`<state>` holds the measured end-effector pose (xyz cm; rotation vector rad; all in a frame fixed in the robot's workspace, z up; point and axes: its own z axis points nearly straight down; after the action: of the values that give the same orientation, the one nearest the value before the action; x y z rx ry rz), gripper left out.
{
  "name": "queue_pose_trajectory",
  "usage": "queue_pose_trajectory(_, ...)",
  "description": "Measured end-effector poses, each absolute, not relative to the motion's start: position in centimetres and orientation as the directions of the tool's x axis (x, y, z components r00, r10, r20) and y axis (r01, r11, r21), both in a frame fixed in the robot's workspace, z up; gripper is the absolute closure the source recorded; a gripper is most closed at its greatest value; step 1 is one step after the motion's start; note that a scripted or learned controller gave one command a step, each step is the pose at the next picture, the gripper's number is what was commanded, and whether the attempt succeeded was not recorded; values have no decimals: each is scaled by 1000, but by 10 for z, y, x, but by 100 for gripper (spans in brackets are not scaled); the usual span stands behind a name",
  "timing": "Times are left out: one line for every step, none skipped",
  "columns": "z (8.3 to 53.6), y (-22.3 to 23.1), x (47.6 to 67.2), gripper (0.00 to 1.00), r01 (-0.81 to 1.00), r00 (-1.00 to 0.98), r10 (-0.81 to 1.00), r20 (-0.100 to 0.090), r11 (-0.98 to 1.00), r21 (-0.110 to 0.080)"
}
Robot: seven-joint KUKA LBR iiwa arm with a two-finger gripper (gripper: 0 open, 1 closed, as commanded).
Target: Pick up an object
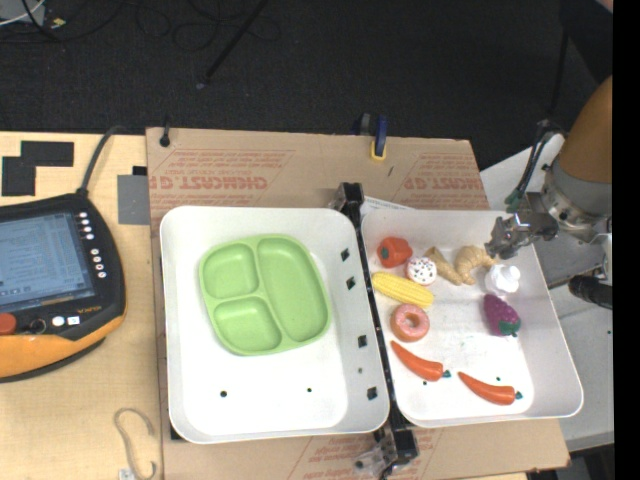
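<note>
The camera view shows us a tan croissant (472, 262) lying near the far rim of the right bin (560, 368), beside a white speckled ball (423, 270) and a white bottle (503, 279). The gripper (505, 236) hangs just above the croissant's right end. We cannot tell whether it touches or holds anything.
</note>
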<state>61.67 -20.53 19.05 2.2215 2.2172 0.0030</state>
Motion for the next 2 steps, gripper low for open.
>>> queue_pose_trajectory(230, -207, 617, 100, 1000, 2, 1000, -1, -2, 3)
queue_pose_trajectory(232, -172, 571, 100, 1000, -1, 1000, 2, 1, -5)
